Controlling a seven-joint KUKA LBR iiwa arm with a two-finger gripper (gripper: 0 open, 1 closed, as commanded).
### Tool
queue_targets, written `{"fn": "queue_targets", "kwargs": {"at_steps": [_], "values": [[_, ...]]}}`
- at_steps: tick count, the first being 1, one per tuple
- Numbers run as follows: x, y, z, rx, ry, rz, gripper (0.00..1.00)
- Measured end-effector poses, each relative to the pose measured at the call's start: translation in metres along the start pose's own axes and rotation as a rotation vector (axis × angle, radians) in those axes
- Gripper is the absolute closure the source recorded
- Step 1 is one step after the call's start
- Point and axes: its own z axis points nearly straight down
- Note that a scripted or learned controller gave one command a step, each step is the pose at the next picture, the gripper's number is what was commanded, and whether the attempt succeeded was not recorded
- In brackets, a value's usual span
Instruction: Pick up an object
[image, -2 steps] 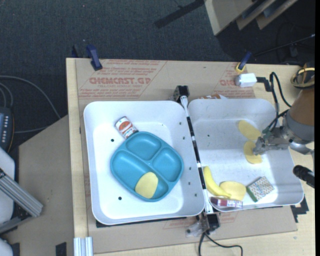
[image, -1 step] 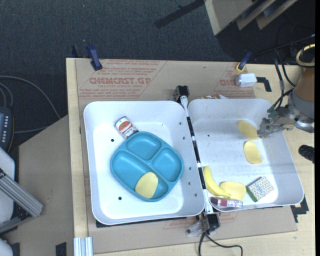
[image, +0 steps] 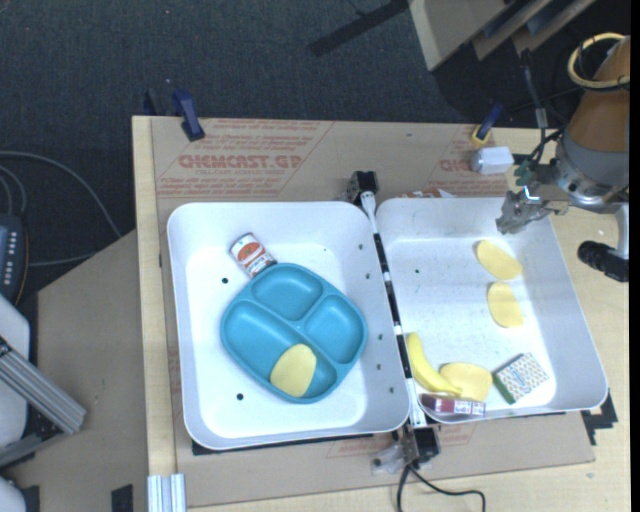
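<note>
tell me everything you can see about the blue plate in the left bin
The blue plate is a rounded, glossy, plastic-looking tray with three compartments split by raised ridges. It lies flat and turned at an angle on the floor of the left bin. A yellow disc sits in its nearest compartment. A small red-and-white can lies by its far rim.

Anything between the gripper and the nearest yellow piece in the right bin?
Nothing visible. The gripper sits at the right bin's far edge; only bare bin floor separates it from the nearest yellow piece.
</note>
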Motion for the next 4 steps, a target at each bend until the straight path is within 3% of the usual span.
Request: {"fn": "queue_targets", "kwargs": {"at_steps": [1,2,3,4], "values": [[0.039,0.018,-0.013,-0.001,0.0,0.0,1.0],[0.038,0.018,-0.012,0.0,0.0,0.001,0.0],[-0.02,-0.006,0.038,0.004,0.001,0.002,0.0],[0.001,-0.008,0.086,0.002,0.001,0.001,0.0]]}}
